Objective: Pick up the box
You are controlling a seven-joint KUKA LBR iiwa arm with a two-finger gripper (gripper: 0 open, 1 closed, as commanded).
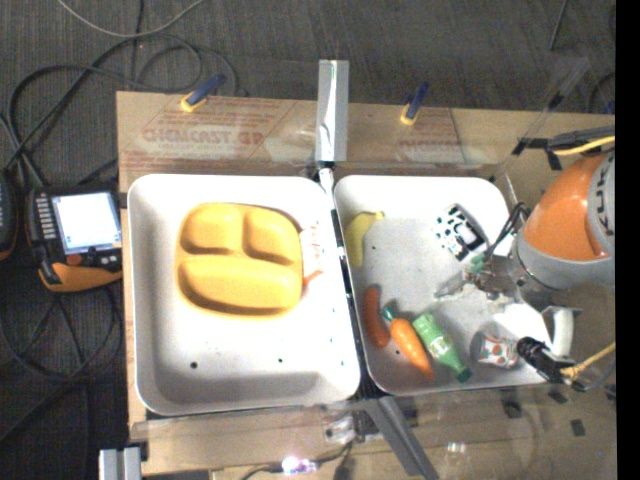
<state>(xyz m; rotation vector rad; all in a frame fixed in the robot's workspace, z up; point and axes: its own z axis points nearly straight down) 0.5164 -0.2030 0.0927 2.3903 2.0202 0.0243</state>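
One box (460,231) up-left of jaws (478,276), apart, jaws' opening unclear

One fixed overhead cam, slanted down on both bins (150,298)

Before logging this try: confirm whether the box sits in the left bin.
No. The box lies in the right bin; the left bin holds a yellow tray.

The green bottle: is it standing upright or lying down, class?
Lying down. The green bottle lies on its side on the right bin's floor, beside the carrot.
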